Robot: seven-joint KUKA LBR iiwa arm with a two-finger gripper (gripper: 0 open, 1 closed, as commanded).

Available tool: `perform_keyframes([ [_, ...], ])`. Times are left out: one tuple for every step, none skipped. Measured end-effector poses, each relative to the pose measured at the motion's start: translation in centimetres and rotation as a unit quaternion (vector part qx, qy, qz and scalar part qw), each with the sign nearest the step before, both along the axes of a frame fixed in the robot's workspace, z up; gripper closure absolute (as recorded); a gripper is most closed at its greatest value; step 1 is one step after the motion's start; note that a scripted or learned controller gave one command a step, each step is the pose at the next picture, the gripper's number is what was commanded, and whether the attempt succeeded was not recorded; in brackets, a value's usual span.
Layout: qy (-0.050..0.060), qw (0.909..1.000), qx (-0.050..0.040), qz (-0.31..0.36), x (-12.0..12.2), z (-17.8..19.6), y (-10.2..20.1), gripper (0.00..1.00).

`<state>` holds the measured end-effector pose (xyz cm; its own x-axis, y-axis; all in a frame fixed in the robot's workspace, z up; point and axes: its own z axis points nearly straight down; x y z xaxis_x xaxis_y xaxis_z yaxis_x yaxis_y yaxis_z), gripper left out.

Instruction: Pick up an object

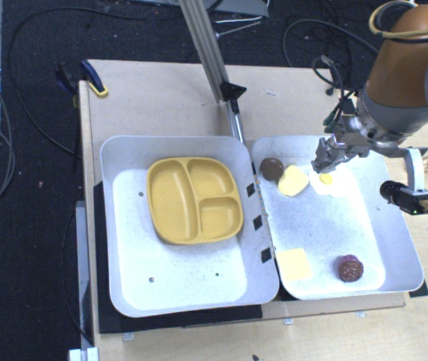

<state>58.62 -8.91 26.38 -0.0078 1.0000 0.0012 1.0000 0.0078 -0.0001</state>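
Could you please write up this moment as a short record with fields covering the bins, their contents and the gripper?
left bin: holds a yellow divided plate
right bin: holds the loose objects
brown round object: far left corner of the right bin
pale yellow piece: touching the brown round object
yellow flat square: near left part of the right bin
dark red ball: near edge of the right bin
gripper: over the far part of the right bin, just above a small yellow object

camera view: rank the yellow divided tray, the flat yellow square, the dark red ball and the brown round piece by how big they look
1. yellow divided tray, by far the largest
2. flat yellow square
3. dark red ball and brown round piece: these look about alike, so I won't rank them against each other.
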Motion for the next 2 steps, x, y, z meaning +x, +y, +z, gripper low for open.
perform_keyframes([
  [0.001, 1.0000, 0.0002, 0.000, -0.7, -1.5, 5.8, 1.00],
  [0.001, 1.0000, 0.0000, 0.000, -0.9, -2.8, 10.7, 1.00],
])
